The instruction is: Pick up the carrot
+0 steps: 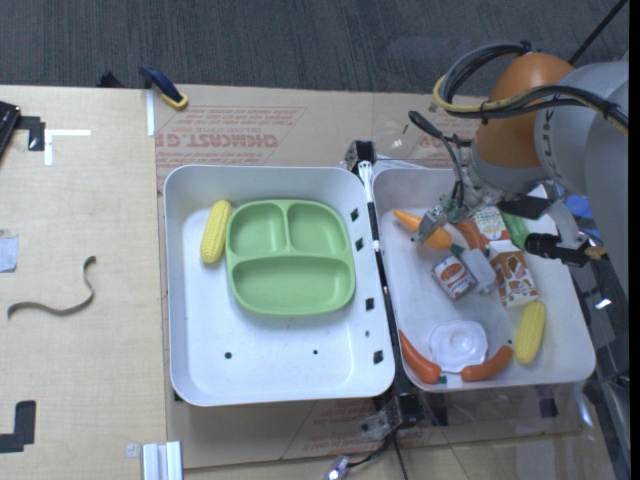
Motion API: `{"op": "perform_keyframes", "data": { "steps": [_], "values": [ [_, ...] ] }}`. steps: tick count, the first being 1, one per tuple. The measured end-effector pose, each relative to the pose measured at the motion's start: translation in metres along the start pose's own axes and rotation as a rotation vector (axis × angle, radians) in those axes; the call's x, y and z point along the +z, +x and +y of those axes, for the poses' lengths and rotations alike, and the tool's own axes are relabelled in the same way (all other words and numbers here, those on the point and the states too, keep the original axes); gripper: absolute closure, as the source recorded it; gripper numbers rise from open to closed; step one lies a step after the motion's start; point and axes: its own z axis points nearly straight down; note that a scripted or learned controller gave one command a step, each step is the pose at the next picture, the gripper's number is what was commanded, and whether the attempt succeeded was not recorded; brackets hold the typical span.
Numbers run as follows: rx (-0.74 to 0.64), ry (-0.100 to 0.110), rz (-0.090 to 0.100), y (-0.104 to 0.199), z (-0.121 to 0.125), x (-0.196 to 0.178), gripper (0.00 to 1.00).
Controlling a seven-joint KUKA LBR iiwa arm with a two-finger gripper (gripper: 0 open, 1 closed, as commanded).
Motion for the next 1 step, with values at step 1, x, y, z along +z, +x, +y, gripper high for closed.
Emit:
{"op": "perform_keyframes", "data": {
  "steps": [1],
  "values": [
    [-0.049, 0.0, 0.006, 0.0482, 0.0307, -0.0902, 1.0]
  ]
}}
